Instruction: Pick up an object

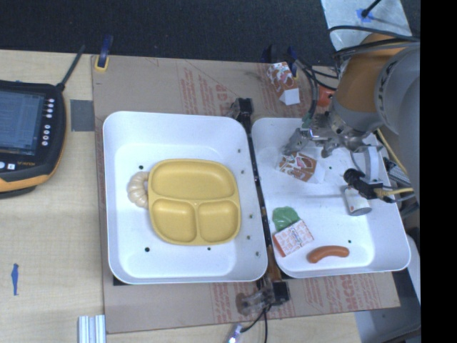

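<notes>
Overhead view: 2 white bins side by side, 1 robot arm (371, 84) reaching in from the right.

Left bin (121, 191): 1 yellow divided tray (193, 200), 1 beige item (136, 189) touching its left edge. Right bin (389, 241): 1 brown-white packet (298, 166) just under the gripper (308, 140), 1 green item (284, 216), 1 red-white packet (293, 237), 1 sausage (328, 253), 1 grey cylinder (356, 202). Can't tell gripper's open/closed state.

The arm (382, 84) is cut off at the right, and its gripper (308, 138) is too cluttered to read. The plate (194, 200) hides part of a beige thing (137, 189). The pendant (28, 136) runs off the left edge
</notes>
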`<action>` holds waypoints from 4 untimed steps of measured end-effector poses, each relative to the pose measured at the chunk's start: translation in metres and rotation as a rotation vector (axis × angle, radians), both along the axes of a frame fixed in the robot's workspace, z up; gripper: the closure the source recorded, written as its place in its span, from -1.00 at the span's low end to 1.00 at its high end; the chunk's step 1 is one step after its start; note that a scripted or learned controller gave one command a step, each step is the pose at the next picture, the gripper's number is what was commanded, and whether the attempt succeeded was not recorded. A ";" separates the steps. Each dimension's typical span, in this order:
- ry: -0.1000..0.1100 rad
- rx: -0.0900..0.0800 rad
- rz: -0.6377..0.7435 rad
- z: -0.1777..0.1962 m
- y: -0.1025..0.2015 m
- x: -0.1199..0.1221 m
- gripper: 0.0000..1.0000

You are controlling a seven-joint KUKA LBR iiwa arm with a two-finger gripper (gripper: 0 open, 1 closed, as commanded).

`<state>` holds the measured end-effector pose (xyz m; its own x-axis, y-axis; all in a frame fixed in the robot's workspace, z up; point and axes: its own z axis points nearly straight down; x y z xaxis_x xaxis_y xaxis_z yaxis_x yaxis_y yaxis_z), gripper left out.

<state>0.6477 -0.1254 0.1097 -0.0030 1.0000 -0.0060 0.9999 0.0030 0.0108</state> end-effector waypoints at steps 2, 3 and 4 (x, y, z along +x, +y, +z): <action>0.011 0.006 0.002 -0.017 0.028 0.000 -1.00; 0.015 0.004 0.002 -0.018 0.001 -0.038 -1.00; 0.017 0.003 0.004 -0.007 0.000 -0.037 1.00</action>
<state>0.6104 -0.1250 0.1023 -0.0074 1.0000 -0.0025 1.0000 0.0074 -0.0059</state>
